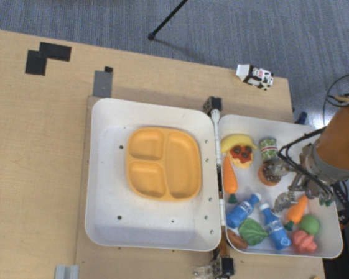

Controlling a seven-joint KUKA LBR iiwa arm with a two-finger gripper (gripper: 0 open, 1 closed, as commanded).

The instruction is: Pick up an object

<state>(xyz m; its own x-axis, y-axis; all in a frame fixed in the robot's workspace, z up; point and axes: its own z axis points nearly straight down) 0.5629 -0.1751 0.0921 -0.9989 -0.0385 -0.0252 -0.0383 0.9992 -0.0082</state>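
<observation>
Descent over the right bin [331, 250] is the step I judge to be in hand: in the camera view my gripper [291, 199] hangs low among the toys, just beside a small orange carrot piece [297, 209] and above two blue bottles [259, 217], and I cannot tell how my fingers stand, nor do I see anything between them. The next move, I think, calls for choosing one piece and coming straight down on it, because the smooth, rounded plastic foods lie crowded and touching, while the left bin [99, 221] holds a glossy yellow divided plate [162, 164].
</observation>
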